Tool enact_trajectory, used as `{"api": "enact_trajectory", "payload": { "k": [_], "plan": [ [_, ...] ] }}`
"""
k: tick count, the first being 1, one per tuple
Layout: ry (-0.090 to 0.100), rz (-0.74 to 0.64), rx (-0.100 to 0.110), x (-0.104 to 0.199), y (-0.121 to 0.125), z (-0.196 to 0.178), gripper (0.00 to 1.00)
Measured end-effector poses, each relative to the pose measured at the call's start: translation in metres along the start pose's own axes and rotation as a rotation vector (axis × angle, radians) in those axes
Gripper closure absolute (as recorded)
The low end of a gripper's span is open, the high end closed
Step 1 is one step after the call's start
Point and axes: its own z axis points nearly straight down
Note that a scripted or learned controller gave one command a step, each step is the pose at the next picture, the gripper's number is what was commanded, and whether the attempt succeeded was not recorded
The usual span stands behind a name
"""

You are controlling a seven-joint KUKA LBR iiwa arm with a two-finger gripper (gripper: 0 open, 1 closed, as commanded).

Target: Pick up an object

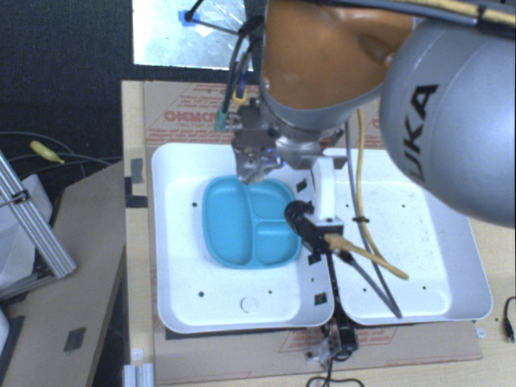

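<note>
A light blue divided plate [246, 226] lies flat in the middle of the left white bin [179, 240]. My gripper [256, 170] hangs low over the plate's far rim, near its top edge, and seems to touch or nearly touch it. The bulky grey and orange wrist above hides much of the gripper. I see nothing lifted off the bin floor.
The right white bin [435, 248] sits beside the left one, with a raised divider [324, 297] between them. A small pale round mark [248, 303] shows near the left bin's front wall. Cardboard [185, 107] lies under both bins. The arm covers the upper right.
</note>
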Motion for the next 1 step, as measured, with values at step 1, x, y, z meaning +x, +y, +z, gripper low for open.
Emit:
{"api": "enact_trajectory", "payload": {
  "k": [1],
  "plan": [
    [0.002, 0.014, -0.015, -0.0439, 0.0137, -0.1399, 1.0]
  ]
}}
